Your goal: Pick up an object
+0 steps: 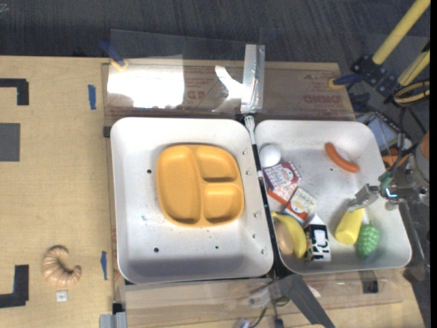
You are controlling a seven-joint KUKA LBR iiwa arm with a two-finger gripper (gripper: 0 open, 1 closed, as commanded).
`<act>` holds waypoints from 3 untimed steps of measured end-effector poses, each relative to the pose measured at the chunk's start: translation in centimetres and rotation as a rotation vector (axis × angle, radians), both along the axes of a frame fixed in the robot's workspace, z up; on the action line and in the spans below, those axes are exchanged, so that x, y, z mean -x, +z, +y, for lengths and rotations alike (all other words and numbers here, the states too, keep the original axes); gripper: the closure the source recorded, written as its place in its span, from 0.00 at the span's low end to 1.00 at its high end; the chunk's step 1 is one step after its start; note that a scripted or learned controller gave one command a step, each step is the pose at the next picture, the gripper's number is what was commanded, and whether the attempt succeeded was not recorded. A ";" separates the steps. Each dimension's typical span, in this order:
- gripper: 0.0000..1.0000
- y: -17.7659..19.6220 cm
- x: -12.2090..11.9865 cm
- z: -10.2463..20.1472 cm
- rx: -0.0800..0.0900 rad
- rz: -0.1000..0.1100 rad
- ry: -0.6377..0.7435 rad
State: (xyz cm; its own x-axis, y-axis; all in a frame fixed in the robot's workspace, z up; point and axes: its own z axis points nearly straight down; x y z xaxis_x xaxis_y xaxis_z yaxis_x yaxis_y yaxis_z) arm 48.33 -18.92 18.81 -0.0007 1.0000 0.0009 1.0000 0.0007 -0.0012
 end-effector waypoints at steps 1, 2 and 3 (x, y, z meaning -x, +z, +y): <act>0.00 -10.1 0.1 1.9 0.003 -0.009 0.030; 1.00 -9.0 0.0 1.8 0.005 -0.013 0.028; 1.00 -0.2 -1.4 12.4 -0.003 -0.007 -0.060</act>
